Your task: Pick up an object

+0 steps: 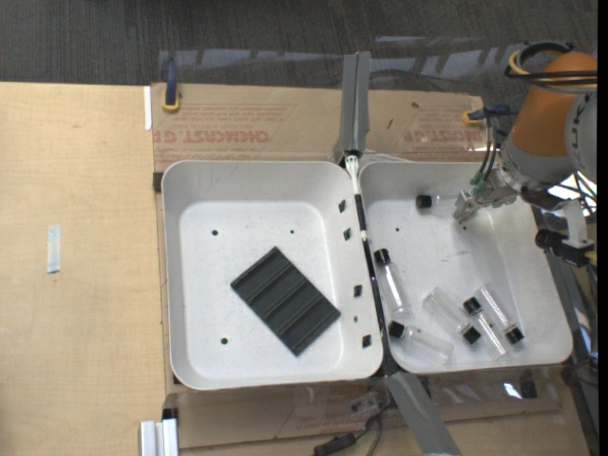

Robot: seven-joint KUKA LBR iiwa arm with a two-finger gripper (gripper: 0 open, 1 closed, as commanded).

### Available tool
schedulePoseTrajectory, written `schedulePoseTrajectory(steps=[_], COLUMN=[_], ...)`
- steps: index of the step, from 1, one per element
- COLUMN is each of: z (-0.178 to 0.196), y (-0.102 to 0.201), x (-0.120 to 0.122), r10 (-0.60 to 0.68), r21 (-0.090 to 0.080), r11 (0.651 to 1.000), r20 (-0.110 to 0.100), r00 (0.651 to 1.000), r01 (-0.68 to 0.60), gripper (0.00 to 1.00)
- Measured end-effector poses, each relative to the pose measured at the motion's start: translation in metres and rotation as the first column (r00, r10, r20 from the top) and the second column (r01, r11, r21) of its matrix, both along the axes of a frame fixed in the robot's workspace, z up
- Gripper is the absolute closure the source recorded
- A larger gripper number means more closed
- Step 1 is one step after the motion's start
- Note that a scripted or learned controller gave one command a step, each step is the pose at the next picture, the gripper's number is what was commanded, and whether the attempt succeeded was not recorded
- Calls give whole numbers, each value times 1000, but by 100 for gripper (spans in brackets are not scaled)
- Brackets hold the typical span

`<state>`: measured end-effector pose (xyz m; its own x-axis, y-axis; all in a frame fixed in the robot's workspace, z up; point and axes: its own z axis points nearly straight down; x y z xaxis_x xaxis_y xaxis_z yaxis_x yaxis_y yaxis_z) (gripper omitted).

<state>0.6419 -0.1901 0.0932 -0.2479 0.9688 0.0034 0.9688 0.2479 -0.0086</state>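
Observation:
My gripper (465, 209) hangs over the far right part of the right bin (532, 255), its tip low above the bin floor with nothing seen in it. A small black cap (424, 200) lies just to its left. Several clear tubes with black caps lie in this bin: one along the left wall (389, 281), one at the near left (418, 336), and a cluster near the front right (486, 317). A black ribbed plate (285, 300) lies at a slant in the middle of the left bin (190, 255).
A grey divider bar (355, 103) rises between the bins at the back. Brown cardboard (247, 122) lies behind them, and a wooden tabletop (76, 255) stretches to the left. The arm's orange band (551, 112) stands above the right bin's far corner.

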Motion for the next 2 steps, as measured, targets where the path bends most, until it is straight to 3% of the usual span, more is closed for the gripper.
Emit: schedulePoseTrajectory(steps=[1, 2], z=[-1, 4], y=[0, 0], x=[-1, -1], r10=[0, -1], r21=[1, 2], r11=[1000, 1000], r20=[-4, -7], r00=[1000, 1000], r01=[0, 1], gripper=[0, 100])
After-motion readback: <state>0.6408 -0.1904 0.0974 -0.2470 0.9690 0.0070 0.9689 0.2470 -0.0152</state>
